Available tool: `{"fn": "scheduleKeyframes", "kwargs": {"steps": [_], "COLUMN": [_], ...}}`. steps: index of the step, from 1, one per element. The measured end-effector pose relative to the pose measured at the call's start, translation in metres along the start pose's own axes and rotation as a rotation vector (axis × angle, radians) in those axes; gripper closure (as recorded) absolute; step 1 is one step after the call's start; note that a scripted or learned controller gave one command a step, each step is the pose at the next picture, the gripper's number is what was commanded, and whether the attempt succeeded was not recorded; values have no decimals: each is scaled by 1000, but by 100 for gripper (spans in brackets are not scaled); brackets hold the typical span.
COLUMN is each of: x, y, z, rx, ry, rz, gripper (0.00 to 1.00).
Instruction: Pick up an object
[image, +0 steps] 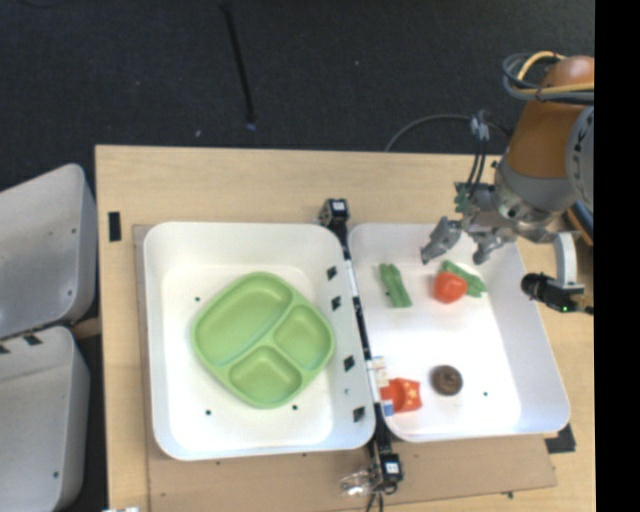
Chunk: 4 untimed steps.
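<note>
The strawberry (451, 286) — red, with a green leafy top — lies in the right bin (530, 400), near its far right corner and a little in from the far edge. The gripper (466, 246) hangs just above and beside it, toward the bin's far edge; its two fingers (438, 243) are spread apart with nothing between them. Whether a fingertip touches the leafy top is hard to say from this slant, but the fruit rests on the bin floor.

Left of the strawberry, nearer the bin's left edge, a green bean (395, 284) lies roughly parallel to that edge. Toward the near edge sits a brown donut (447, 379), about midway across the bin. In the near left corner lies a red carton (402, 395) with a white end, touching or just beside the divider (352, 320) where the two bins meet.

The left bin (170, 420) holds a green plate (263, 338) with three compartments, set near its middle and turned at a slant to the bin's edges.

The arm (545, 140) — grey with an orange band — comes in over the far right corner of the right bin. Both bins sit on a wooden bench (230, 180), with a black cable (240, 70) trailing over the dark floor beyond its far edge.
</note>
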<state>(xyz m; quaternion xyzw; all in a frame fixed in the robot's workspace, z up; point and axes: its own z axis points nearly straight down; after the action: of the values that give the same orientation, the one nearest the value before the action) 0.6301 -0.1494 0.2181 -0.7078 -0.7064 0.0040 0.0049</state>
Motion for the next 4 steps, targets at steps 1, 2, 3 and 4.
{"fn": "scheduleKeyframes", "kwargs": {"steps": [1, 2, 3, 4], "x": [0, -2, -13, -14], "y": [3, 2, 11, 12], "z": [-9, 55, 82, 117], "rx": [-14, -8, -36, -13], "ry": [-1, -2, -11, -4], "rz": [-2, -1, -2, -3], "gripper": [0, 0, 0, 0]}}
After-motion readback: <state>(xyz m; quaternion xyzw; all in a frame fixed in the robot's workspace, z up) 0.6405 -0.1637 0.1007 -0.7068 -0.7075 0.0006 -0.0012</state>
